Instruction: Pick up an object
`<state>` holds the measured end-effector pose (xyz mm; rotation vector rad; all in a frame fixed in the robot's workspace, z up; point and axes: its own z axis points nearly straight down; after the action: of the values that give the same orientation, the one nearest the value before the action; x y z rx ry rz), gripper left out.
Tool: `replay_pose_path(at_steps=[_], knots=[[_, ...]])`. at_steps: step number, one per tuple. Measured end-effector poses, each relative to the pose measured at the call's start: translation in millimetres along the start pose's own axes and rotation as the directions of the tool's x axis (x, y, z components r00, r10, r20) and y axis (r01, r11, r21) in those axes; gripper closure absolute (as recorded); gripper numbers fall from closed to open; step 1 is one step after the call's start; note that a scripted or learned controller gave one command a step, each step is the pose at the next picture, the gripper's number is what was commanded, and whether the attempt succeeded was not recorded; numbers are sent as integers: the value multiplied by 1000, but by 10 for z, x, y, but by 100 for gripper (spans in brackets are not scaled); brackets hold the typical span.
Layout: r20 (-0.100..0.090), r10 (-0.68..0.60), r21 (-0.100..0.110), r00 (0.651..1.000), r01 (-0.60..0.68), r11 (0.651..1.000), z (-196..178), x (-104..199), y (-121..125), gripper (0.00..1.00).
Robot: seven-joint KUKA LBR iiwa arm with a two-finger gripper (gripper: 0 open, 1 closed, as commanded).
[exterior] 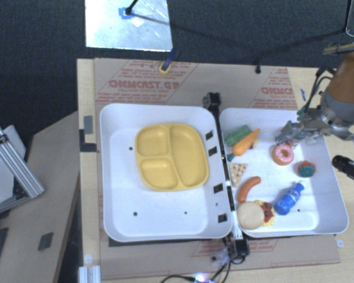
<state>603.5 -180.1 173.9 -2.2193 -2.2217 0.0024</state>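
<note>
**Arm over the right bin, its claw hard to read**

The arm's upper part is cut off at the right edge; only the orange band and grey wrist show. The gripper point(290, 133) hangs low over the right bin point(336, 208), just above the pink donut point(282, 154), but it is a blurred grey mass and I cannot tell if the claw is released or clenched, nor if it touches the donut.

The other toys lie in the same bin: a green vegetable point(236, 134) against a carrot point(245, 143), a waffle piece point(238, 171) by the divider, a sausage point(248, 187), a burger point(255, 214) at the front, a blue bottle point(288, 198), and a small teal and orange piece point(306, 169) too tiny to name. The left bin point(115, 217) holds a yellow divided plate point(170, 156).

The cardboard sheet point(141, 81) under the bins carries red lettering, partly covered; it seems to read "CHEMCAST GP".
</note>
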Motion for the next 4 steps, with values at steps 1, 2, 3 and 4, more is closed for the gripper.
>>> replay_pose_path(at_steps=[1,2,3,4], knots=[[0,-1,0,1000,1,1000,420,21,-21,0],[1,0,-4,1000,0,1000,903,18,-10,0],[1,0,-7,1000,0,1000,778,20,-1,100],[2,-3,-10,1000,3,1000,126,1,16,100]])
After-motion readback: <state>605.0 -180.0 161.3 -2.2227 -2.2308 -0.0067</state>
